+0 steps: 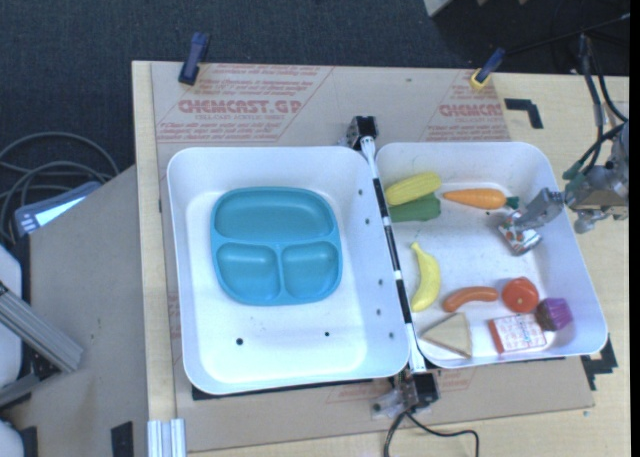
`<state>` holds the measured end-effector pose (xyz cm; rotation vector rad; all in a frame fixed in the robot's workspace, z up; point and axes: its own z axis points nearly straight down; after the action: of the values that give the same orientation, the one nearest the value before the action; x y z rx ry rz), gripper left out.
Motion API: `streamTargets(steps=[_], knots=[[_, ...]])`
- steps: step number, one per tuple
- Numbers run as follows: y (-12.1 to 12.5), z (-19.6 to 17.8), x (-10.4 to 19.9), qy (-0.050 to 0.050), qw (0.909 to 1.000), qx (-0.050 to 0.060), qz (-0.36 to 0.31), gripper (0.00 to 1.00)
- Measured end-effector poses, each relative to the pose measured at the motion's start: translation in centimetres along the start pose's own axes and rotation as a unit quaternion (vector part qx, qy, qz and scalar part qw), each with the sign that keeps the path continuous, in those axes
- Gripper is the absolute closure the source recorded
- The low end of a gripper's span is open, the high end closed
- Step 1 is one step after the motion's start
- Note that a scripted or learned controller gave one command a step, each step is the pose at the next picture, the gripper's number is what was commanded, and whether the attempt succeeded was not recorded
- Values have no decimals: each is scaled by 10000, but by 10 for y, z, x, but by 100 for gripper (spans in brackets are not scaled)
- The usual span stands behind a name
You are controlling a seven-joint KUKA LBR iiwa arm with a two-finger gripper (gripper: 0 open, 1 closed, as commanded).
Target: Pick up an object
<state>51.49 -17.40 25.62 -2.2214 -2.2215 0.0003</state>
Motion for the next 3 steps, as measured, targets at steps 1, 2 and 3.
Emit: streamTargets(steps=[1,2,3], knots=[[69,83,-39,-3,10000,1,1,0],[84,172,-35,4,10000,7,-3,0],[85,161,-35,-4,10000,-9,-6,100]])
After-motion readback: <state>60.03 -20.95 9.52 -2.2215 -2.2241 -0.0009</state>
